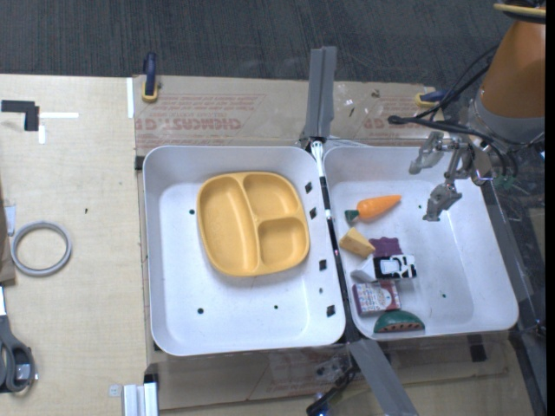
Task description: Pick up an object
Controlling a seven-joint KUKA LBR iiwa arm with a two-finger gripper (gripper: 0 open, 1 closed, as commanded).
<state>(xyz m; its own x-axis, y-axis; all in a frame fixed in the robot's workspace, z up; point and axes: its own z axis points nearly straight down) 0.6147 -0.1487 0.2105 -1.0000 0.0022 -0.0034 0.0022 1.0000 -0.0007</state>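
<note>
Right bin (486, 258), shallow white plastic: toy carrot (379, 205), orange with green top, lying near the middle, nothing on it. Just below, a yellow cheese wedge (356, 243); then a purple piece (387, 248) touching a black-and-white item (396, 267); a red-printed packet (376, 298); a watermelon slice (399, 322) at the front wall. Gripper (442, 199), metal, hangs over the bin's bare right part, apart from the carrot; finger state cannot be told. Left bin (165, 276): yellow three-compartment plate (253, 223), smooth, rounded. Bench left: grey tape ring (39, 248).
</note>
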